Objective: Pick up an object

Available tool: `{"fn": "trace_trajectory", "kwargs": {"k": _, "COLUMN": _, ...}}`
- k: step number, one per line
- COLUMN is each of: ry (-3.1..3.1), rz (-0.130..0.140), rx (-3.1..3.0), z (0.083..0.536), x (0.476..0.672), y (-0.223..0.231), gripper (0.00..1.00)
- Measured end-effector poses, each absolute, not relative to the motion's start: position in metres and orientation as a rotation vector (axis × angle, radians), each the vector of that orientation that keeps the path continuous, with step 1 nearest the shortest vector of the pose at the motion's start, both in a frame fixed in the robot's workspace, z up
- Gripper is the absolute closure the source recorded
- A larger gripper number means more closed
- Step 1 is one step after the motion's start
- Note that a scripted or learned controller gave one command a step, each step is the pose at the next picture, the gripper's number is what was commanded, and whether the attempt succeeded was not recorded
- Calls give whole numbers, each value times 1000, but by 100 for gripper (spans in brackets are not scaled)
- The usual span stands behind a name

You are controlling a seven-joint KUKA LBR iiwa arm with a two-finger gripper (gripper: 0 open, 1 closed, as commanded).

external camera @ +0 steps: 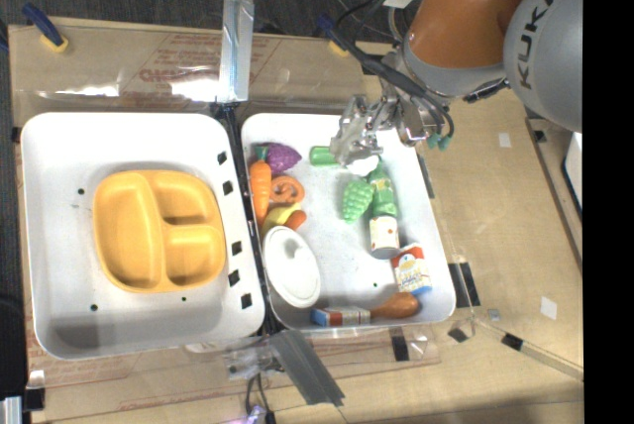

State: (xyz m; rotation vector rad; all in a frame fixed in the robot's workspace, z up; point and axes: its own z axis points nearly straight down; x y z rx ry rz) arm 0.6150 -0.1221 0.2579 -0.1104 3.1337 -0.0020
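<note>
Reaching in from the right, with the gripper low over the far end of the right bin, close to a small green piece by the far wall. Cannot tell whether the metal fingers are spread or pressed together; nothing plainly seen between them.

Lying along the right bin's left side: an orange carrot, a purple toy just beyond it, an orange ring-shaped piece, and a yellow and red piece. Sitting near the front left corner, a white round bowl. Grouped toward the middle: green grapes, beside a green bottle with a white and red label. Resting at the front right, a small carton, a brown sausage-like piece and a blue and white marker, possibly.

Holding a yellow divided plate, the left bin.
</note>
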Motion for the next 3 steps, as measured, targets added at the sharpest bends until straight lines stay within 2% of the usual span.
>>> {"fn": "trace_trajectory", "kwargs": {"k": 3, "ry": 3123, "rz": -8, "rx": -120, "z": 291, "x": 618, "y": -121, "gripper": 100}}
